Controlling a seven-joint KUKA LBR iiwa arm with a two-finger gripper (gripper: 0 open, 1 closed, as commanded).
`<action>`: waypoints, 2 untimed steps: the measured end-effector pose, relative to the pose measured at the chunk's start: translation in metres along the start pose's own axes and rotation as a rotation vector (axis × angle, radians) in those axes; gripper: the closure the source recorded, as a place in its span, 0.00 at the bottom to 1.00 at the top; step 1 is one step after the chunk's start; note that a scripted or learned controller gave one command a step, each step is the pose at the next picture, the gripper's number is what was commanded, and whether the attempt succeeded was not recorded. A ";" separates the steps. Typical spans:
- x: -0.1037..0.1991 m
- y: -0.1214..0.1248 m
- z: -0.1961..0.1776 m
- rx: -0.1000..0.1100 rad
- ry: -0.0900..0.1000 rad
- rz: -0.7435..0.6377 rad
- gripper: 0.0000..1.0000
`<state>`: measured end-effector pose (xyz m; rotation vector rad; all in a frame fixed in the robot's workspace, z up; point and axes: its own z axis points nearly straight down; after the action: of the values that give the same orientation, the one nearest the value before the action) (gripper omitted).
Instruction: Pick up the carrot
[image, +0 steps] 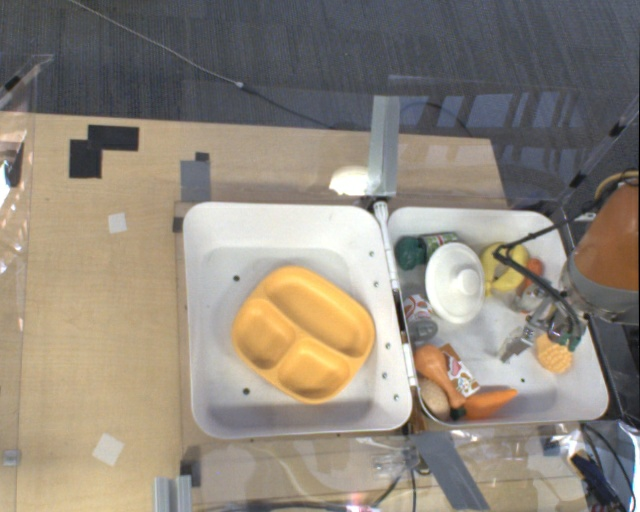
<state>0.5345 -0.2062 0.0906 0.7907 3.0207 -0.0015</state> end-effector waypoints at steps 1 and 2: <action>-0.001 0.002 -0.012 -0.002 -0.003 -0.006 1.00; 0.039 0.006 -0.014 0.005 0.013 0.408 1.00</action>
<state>0.5033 -0.1823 0.1038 1.3924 2.8108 0.0027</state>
